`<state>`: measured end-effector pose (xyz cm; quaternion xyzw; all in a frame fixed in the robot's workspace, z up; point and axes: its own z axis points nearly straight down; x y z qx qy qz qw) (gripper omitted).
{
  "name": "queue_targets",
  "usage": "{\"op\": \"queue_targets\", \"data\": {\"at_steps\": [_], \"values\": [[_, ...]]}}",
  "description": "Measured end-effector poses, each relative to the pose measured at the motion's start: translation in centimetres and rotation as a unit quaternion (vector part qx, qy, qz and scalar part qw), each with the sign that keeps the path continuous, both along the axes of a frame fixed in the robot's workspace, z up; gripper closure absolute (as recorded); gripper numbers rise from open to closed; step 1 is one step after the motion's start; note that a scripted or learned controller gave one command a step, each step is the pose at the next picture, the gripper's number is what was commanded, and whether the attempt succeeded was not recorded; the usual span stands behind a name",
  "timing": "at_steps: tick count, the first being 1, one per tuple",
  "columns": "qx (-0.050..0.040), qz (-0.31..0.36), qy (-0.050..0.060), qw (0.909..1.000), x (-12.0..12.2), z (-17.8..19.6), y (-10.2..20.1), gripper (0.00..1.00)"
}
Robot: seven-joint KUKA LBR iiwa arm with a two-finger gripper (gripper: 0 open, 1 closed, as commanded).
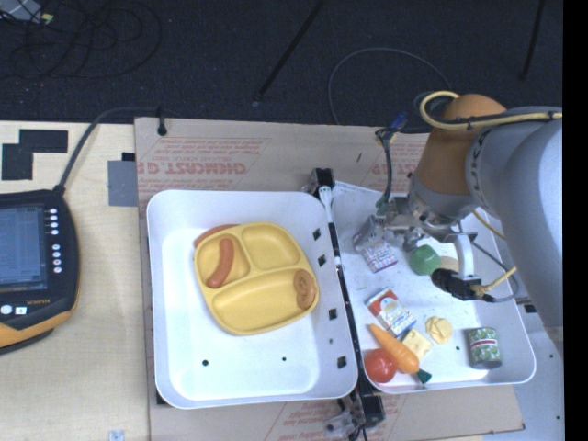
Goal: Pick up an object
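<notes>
Camera view: the grey arm with its orange band reaches into the right white bin near its far edge. The gripper hangs low over that bin's far left part; whether its claw is wide or narrow cannot be told. Just below it lies a small patterned packet, and a round green object sits just beside it to the right. Toward the near edge lie a red-and-white carton, an orange plastic carrot, a red tomato and a green tin can. The left white bin bears a yellow divided plate holding a reddish sausage.
</notes>
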<state>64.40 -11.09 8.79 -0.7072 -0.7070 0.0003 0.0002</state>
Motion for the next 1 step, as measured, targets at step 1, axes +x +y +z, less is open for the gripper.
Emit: {"op": "queue_targets", "data": {"at_steps": [1], "values": [[0.0009,0.001,0.002,1.0000,-0.05,-0.07,2.80,0.00]]}}
